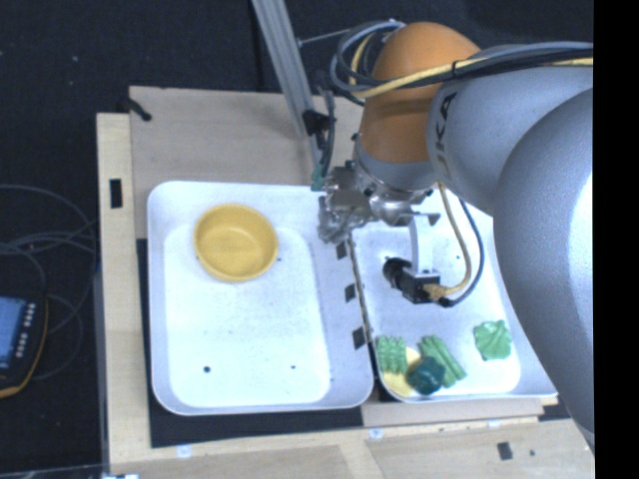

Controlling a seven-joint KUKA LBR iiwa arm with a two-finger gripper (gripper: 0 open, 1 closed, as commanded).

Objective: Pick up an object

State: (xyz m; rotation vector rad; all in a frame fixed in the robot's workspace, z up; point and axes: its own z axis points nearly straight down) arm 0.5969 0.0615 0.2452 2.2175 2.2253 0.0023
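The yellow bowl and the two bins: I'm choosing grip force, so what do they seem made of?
The yellow bowl looks like matte moulded plastic: even colour, soft sheen, thick rounded rim. The left bin and right bin look like smooth white plastic with rounded corners, though coated metal can't be excluded.

left bin (170, 297): bowl (236, 242) at rear | right bin (499, 382): toys (429, 362) clustered at front | bins side by side on desk (200, 128)

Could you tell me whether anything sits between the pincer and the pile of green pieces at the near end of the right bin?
Nothing visible does. The pincer hangs over the divide between the bins at their far end, and the green pieces lie at the right bin's near end, with bare white floor between. The arm's own black fitting hangs over that stretch.
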